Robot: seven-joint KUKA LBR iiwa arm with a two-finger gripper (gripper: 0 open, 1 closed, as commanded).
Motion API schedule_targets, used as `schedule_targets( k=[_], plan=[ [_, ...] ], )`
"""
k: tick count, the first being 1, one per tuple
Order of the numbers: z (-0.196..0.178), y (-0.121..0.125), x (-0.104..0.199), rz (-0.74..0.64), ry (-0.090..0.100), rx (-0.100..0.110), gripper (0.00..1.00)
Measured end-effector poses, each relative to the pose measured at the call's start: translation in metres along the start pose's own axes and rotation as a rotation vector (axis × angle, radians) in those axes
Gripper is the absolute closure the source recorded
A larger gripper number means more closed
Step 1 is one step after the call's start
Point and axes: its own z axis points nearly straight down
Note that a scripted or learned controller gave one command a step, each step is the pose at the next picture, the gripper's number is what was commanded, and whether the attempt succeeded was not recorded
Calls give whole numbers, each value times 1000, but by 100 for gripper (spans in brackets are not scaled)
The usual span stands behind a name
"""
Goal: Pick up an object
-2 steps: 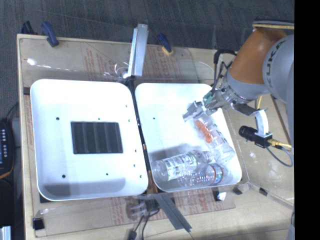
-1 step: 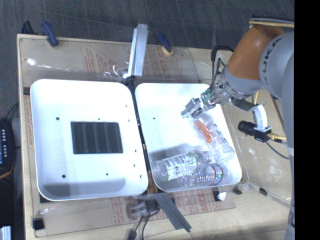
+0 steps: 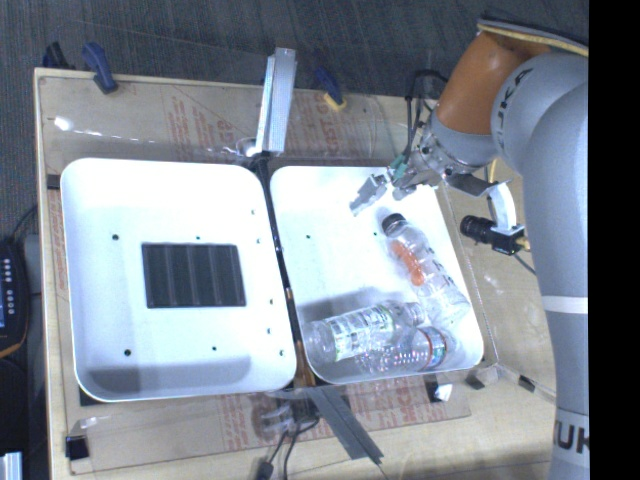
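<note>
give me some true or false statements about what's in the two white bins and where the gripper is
1. The clear plastic bottles all lie in the right white bin. True.
2. The dark ribbed rectangular panel lies in the right bin. False: it lies in the left white bin.
3. The two-finger gripper is over the right bin's upper part. True.
4. The gripper holds the small clear bottle with the orange band. False: that bottle lies in the bin, below the gripper.
5. The bottles stand upright. False: they lie on their sides.
</note>
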Motion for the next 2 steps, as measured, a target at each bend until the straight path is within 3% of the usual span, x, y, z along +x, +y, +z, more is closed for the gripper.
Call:
schedule_targets(
  k=[2],
  plan=[
    [1,-8,5,-92,3,4,0]
  ],
)
